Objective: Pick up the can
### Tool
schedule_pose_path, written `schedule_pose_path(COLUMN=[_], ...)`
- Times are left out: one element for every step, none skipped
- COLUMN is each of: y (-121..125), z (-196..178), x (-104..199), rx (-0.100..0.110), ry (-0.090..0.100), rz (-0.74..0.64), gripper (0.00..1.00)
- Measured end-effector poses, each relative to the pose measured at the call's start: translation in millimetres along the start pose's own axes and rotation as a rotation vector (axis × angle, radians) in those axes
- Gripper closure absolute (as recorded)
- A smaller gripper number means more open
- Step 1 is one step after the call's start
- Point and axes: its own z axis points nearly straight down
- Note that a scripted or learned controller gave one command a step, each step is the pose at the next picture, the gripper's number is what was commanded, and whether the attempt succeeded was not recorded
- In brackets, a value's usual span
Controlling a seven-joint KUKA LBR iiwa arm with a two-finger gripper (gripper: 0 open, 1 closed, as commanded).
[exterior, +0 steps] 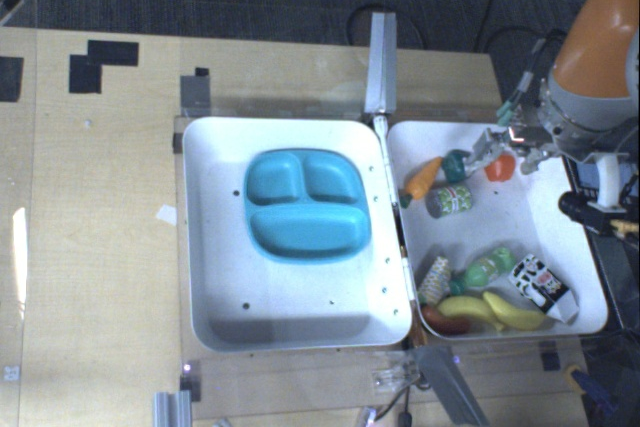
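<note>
The can (450,200), small with a green label, lies on its side in the upper left part of the right bin (590,315). An orange carrot (422,178) and a teal object (456,163) lie just above it. My gripper (506,151) hovers up and to the right of the can, clear of it. Its fingers are open and spread to either side of a small red ball (499,168) that sits on the bin floor beneath them. Nothing is held.
A blue divided plate (305,203) lies in the left bin (200,245). At the front of the right bin sit a banana (490,310), a green bottle (490,267), a black-and-white carton (541,283), a speckled object (433,280) and a red fruit (435,319).
</note>
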Motion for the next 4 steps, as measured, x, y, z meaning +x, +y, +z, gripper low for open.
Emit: schedule_pose_path(y=[29.5, 31.6, 22.2, 22.1], z=[127.7, 115.6, 40.1, 40.3], x=[5.7, 7.0, 38.7, 38.6], rx=[-0.005, -0.011, -0.002, -0.001], ry=[-0.001, 0.0, 0.0, 0.0], rz=[0.046, 0.044, 0.382, 0.381], gripper=[0.0, 1.0, 1.0, 0.0])
